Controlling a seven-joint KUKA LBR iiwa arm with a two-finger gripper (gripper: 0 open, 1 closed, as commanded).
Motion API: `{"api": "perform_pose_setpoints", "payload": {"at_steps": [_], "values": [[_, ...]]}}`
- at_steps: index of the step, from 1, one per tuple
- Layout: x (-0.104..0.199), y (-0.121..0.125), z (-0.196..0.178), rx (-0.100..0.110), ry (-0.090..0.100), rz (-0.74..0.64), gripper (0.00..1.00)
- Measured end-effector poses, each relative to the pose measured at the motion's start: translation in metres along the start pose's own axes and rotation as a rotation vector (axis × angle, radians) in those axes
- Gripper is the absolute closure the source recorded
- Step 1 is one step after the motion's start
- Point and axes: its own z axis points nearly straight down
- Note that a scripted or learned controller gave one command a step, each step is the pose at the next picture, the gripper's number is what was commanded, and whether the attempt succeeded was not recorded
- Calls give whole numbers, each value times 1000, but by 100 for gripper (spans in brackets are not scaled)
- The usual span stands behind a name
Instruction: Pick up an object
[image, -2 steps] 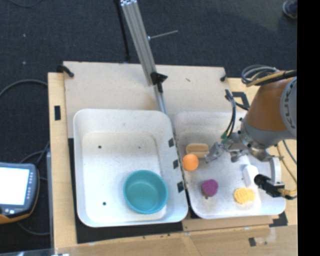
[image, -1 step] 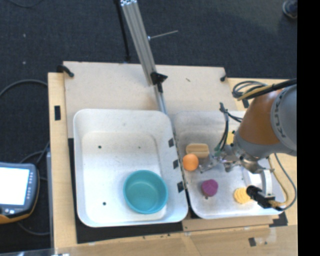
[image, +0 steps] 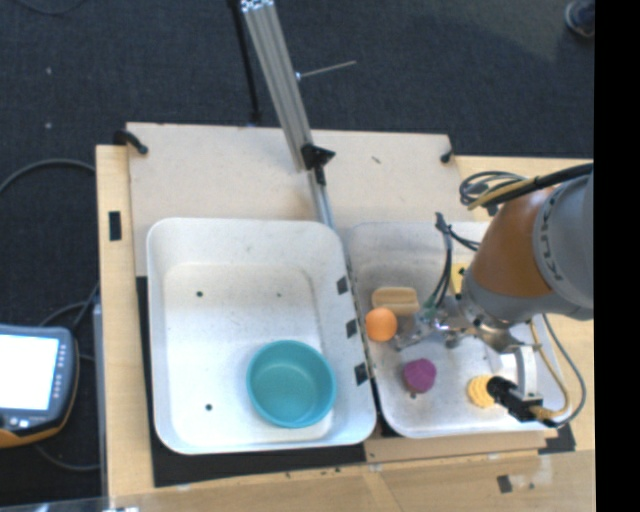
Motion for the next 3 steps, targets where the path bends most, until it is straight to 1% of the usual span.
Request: {"api": "perform_pose_setpoints", "payload": {"at_steps": [1,2,3], "values": [[-1,1,-12,-5,0,5,100],[-13,5,-63,-8,-1,3,100],[-16,1,-126,-10,-1,-4,100]]}}
